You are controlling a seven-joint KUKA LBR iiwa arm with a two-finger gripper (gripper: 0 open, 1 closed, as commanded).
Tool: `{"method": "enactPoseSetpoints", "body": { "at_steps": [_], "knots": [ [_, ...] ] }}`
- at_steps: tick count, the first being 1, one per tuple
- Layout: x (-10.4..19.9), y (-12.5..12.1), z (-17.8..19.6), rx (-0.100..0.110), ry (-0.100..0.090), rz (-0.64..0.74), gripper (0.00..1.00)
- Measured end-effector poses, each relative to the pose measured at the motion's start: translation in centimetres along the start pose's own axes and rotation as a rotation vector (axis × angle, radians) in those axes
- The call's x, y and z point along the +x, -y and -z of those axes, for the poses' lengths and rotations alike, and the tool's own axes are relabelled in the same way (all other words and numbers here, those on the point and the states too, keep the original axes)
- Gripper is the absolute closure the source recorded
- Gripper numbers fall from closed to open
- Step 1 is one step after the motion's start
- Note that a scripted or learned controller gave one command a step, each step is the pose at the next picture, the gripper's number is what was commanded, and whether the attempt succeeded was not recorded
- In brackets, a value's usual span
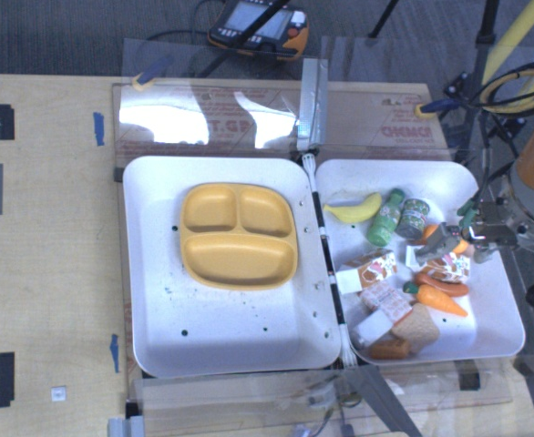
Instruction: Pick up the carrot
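Pincer (456,240) low in right bin (499,330), above the carrot (446,301).

Bright, even overhead light; white glare streaks the clear plastic sheet (208,116) far left of the gripper (456,241); focus slightly soft.

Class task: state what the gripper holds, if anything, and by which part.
It cannot be told: the gripper sits low over the right bin's clutter, just above the carrot.
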State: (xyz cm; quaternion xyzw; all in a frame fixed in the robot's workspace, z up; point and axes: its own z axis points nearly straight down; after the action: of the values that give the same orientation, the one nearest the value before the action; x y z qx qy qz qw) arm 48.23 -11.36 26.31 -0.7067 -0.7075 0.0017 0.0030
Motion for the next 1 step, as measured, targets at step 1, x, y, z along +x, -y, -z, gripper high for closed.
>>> {"method": "enactPoseSetpoints", "body": {
  "at_steps": [1],
  "knots": [
    [-2.33, 0.24, -12.36, -0.003, 0.001, -0.027, 0.0]
  ]
}}
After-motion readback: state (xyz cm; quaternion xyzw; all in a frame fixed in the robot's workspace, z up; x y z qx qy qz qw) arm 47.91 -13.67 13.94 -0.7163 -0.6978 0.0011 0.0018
